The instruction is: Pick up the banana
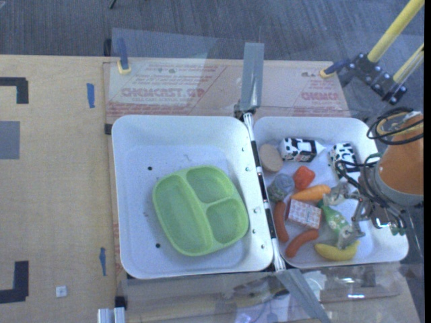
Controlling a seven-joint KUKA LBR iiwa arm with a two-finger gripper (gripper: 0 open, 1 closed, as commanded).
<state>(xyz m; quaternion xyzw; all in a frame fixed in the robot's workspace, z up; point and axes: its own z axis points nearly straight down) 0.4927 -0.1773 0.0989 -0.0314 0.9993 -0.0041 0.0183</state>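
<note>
The yellow banana [337, 251] lies near the front edge of the right bin [394, 247], just right of a red sausage [301, 242]. A clear, greenish packet [335, 225] rests right behind it and seems to touch its back edge. My gripper [355, 205] hangs over the right part of this bin, behind the banana and slightly to its right, above the greenish packet. The orange band of the arm [404, 170] sits at the far right. Nothing is visibly held.
The right bin also holds a carrot [311, 194], a red pepper [304, 177], a pink box [303, 213], a second sausage [280, 222], two cow-patterned toys [298, 149] and a brown disc [271, 157]. A green divided plate [200, 209] lies in the left bin [135, 147].
</note>
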